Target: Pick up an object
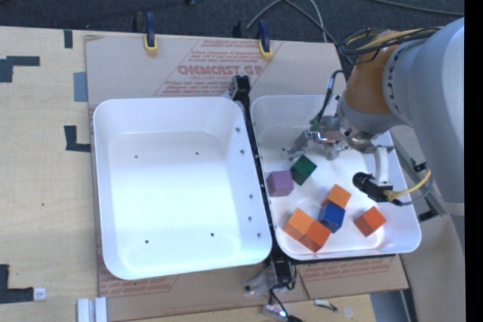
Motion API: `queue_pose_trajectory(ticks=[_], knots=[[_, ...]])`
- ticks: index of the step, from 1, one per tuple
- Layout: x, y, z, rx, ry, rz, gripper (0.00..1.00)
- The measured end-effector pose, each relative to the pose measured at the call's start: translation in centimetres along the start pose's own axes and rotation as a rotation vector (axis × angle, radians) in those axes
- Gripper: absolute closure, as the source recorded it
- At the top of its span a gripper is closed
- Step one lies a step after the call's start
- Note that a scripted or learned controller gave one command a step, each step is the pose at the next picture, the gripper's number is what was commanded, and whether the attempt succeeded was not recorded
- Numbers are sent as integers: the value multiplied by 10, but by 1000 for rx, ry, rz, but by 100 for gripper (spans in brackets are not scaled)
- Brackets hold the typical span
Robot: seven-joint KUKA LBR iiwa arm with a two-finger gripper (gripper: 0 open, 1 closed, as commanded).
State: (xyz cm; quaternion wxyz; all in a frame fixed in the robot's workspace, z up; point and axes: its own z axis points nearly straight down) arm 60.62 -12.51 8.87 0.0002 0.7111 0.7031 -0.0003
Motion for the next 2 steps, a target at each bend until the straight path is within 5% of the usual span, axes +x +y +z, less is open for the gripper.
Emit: queue_pose_trajectory(ticks=[1, 2], knots=[[-11, -56, -1, 0, 1, -10, 0], [-31, -79, -43, -2, 0, 66, 0]])
